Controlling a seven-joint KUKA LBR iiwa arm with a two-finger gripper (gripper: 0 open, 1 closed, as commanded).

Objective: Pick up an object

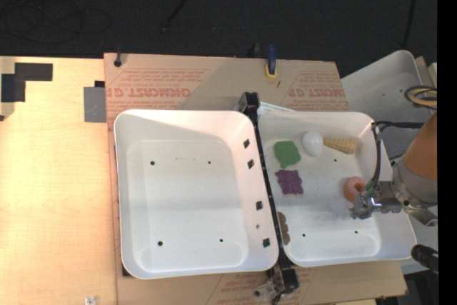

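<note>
Two white bins on a bench; gripper (pixel 364 209) low in right bin (pixel 335 253), just beside orange ball (pixel 353 188). Finger state impossible to tell. Approach step; next needs centring over the ball.

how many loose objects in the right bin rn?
5. Green piece and purple piece sit left of centre; white ball touches the tan cone near the back; an orange object is beside the gripper, which may hide more.
</note>
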